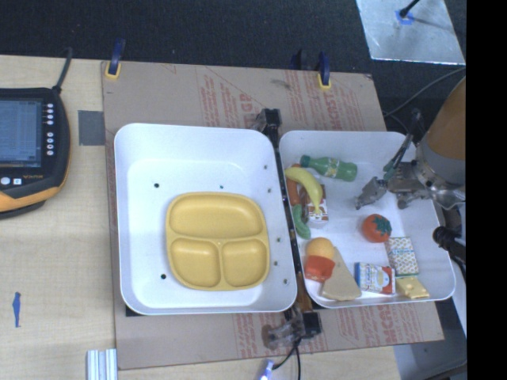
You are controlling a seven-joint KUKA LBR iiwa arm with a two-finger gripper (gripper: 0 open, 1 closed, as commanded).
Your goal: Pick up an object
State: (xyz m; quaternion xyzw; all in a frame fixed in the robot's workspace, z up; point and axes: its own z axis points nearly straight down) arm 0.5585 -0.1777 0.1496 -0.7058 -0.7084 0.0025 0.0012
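Note:
My gripper (383, 199) hangs over the right side of the right bin (358, 143), open, with nothing between its fingers. A red tomato (377, 227) lies just below it. To its left lie a green bottle (329, 167) and a banana (307, 184). Along the bin's front are a red and yellow fruit (319, 258), a tan wedge (341, 281), a small carton (374, 277), a patterned packet (402, 254) and a yellow piece (412, 289).
The left bin (139, 157) holds a yellow divided plate (218, 240). A teach pendant (28, 149) lies on the bench at the far left. Clamps (271, 119) join the bins at the back and the front.

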